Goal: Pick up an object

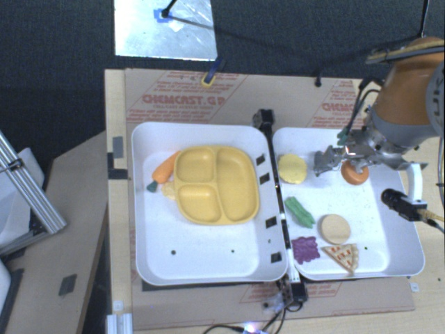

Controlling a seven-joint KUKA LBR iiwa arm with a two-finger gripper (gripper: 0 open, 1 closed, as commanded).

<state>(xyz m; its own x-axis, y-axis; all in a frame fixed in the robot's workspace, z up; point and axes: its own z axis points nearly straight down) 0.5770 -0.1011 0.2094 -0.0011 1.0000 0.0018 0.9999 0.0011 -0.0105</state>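
My gripper (328,161) hangs over the upper part of the right bin (400,249), coming in from the right. It sits between a round yellow piece (293,168) to its left and an orange-red disc (355,175) just to its right, partly under the wrist. Lower in the same bin lie a green pickle-like piece (300,211), a tan round biscuit (334,227), a purple piece (304,248) and a pizza slice (343,257). I see nothing held.
The left bin (153,256) holds a yellow divided plate (212,184), with an orange carrot (165,167) and a small green bit (151,186) at its left side. A black divider (274,186) runs between the bins. A black fitting (403,204) sticks out at the right.
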